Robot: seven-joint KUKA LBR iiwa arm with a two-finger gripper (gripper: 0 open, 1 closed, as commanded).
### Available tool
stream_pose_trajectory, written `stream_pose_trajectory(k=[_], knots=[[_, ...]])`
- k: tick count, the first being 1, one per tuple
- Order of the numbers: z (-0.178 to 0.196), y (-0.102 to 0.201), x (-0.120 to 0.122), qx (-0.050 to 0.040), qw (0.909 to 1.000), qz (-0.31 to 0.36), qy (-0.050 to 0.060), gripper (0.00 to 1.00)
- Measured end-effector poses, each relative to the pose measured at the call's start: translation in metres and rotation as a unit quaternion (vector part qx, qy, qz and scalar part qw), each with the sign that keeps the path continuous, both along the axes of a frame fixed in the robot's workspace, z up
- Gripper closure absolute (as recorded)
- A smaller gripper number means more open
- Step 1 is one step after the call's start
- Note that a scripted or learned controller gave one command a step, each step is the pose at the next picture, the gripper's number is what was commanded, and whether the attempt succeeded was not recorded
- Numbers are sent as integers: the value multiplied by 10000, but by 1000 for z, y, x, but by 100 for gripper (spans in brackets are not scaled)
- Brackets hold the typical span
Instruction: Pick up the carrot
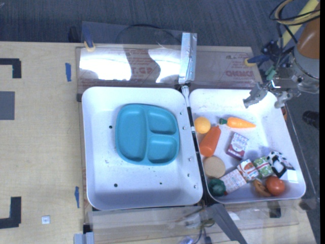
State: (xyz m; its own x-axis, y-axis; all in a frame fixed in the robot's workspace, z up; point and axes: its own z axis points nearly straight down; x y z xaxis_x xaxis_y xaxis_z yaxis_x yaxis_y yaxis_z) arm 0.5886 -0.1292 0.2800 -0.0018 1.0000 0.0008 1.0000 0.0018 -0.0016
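Observation:
The carrot [239,122] is small and orange with a green stub at its left end. It lies flat in the upper middle of the right bin [291,151]. My gripper [265,100] hangs over that bin's far right corner, above and to the right of the carrot and apart from it. Its two fingers [251,100] stand spread, open, with nothing between them.
Around the carrot lie a yellow fruit [202,124], a longer orange-red piece [209,140], a red packet [237,145], a tan disc [214,165], a carton [238,177], a tomato [275,185] and a dark green item [217,187]. The left bin [96,151] holds a blue divided plate [147,134].

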Motion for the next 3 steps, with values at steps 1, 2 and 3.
stream_pose_trajectory(k=[1, 2, 3], knots=[[-126, -18, -18, 13, 9841, 1776, 23, 0], [-193, -21, 26, -20, 9744, 2248, -43, 0], [-181, -23, 27, -33, 9748, 2227, -76, 100]])
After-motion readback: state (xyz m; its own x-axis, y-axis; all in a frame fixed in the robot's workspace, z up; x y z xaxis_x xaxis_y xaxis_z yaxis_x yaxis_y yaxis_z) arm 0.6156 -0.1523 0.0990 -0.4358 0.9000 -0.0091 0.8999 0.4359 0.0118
